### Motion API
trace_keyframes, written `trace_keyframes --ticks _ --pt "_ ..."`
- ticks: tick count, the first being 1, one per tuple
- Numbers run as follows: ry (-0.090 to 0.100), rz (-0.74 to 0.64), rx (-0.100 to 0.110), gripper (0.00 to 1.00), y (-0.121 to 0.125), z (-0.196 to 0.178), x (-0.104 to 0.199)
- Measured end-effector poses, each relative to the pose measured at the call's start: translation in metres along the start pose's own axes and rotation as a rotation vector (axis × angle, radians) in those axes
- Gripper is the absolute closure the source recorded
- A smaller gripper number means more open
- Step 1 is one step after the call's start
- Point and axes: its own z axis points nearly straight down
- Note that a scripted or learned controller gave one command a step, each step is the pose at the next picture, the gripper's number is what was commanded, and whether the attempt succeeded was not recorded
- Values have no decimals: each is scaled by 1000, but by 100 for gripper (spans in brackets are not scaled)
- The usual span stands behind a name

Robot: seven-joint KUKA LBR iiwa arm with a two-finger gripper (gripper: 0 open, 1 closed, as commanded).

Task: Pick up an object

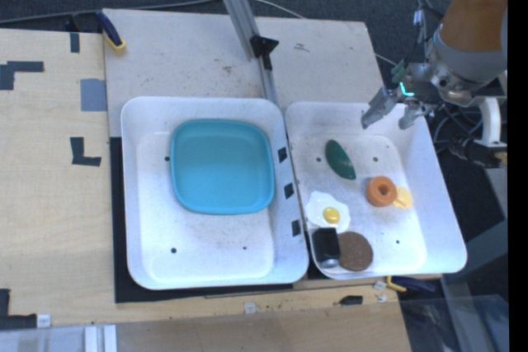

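Observation:
My gripper hangs over the far right corner of the right bin, its two fingers spread apart with nothing between them. Below and left of it in that bin lies a dark green oval piece. An orange ring sits nearer the middle with a small yellow piece touching its right side. A fried egg toy lies at the bin's left, and a black block and a brown round disc rest at the front.
The left bin carries a teal square plate. A grey metal bar slants down from the top to the gap between the bins. Cables trail behind the arm at the right.

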Motion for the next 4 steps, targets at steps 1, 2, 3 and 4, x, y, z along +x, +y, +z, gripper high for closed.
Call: trace_keyframes --ticks 1,2,3,4 --pt "0 0 0 0 0 0 0" --pt "1 0 6 0 -2 62 -4" --pt "1 0 4 0 4 108 -6" --pt "1 0 5 0 5 171 -4"
